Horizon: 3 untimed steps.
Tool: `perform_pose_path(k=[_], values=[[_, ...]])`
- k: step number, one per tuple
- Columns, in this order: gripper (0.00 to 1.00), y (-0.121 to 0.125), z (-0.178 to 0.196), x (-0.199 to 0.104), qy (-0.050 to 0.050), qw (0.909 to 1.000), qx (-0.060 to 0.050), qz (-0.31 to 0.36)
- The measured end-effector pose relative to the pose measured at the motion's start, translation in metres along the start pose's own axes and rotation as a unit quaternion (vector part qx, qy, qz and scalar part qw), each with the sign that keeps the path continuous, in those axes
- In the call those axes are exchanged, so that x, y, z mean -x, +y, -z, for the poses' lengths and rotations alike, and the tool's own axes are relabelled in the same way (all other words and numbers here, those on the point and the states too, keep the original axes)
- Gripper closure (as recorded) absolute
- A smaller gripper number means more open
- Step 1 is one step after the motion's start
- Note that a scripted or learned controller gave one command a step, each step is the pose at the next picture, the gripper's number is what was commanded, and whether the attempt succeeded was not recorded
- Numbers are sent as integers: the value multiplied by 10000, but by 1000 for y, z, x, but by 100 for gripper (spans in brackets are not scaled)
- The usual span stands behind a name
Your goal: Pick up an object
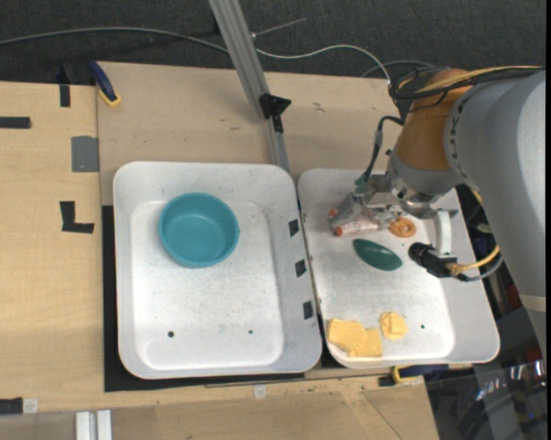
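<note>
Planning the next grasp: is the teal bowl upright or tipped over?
Upright: the teal bowl sits in the left bin, its round opening facing up.

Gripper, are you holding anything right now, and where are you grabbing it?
It cannot be told. The gripper is low in the right bin, beside a dark green object and a small orange piece.

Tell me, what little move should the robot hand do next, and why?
Probably a small slide toward the dark green object and then down. The gripper sits low in the right bin, with the green piece lying just beside it and nothing visibly caught. That seems the closest thing to grab; the yellow pieces lie farther off.
</note>
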<state>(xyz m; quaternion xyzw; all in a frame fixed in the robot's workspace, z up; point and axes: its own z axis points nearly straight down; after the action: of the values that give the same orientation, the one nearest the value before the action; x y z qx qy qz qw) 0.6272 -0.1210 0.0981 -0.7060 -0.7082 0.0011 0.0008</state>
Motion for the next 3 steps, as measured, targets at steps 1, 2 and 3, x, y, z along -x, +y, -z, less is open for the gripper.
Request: perform_pose_path(k=[1, 2, 3], values=[[100, 2, 43, 3, 1, 10000, 26, -9], [100, 7, 105, 5, -5, 10000, 40, -5], [100, 8, 129, 5, 2, 10000, 21, -5]])
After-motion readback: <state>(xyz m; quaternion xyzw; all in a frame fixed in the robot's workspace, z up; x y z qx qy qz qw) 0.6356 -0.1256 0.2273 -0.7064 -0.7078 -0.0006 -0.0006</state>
